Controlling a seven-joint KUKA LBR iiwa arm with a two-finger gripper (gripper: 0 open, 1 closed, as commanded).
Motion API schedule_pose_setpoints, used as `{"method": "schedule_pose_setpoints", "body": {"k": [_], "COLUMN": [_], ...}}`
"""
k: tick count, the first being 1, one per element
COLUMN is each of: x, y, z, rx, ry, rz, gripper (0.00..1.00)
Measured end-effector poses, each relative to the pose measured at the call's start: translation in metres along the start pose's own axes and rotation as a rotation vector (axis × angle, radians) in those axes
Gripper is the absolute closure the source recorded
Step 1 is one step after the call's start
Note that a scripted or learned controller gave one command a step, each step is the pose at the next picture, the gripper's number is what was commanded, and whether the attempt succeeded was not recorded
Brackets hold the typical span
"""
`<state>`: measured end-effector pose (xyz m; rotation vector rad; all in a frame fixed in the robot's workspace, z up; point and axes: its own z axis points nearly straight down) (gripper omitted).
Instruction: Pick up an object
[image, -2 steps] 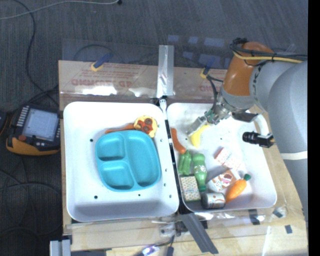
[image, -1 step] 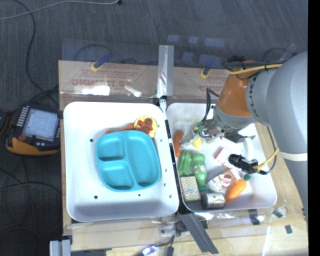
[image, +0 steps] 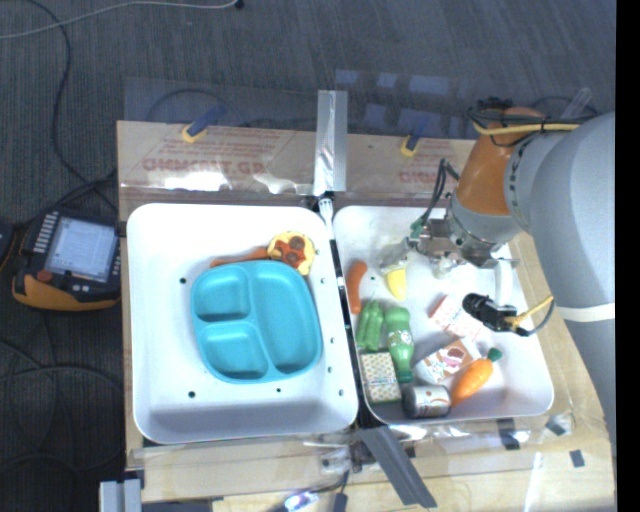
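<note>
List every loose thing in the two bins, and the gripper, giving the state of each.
Blue tray, flat, right way up, in the view's left bin.
Yellow toy, at the tray's far corner.
Green toys, lying side by side, in the view's right bin.
Can, on its side, same bin.
Carrot, lying down, beside the can.
Gripper, over that bin's far end.

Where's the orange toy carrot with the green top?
In the camera view, the orange toy carrot with the green top lies in the white bin on the view's right, near its lower right corner, beside a small red-and-white carton.
</note>
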<state>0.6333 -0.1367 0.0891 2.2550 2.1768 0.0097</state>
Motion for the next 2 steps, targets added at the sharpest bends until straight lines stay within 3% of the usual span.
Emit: {"method": "schedule_pose_setpoints", "body": {"k": [1, 2], "x": [0.000, 0.022], "y": [0.001, 0.034], "z": [-0.011, -0.127], "rx": [0.000, 0.011], "ry": [-0.004, -0.005], "rz": [-0.002, 0.105], "gripper": [1.00, 1.00]}}
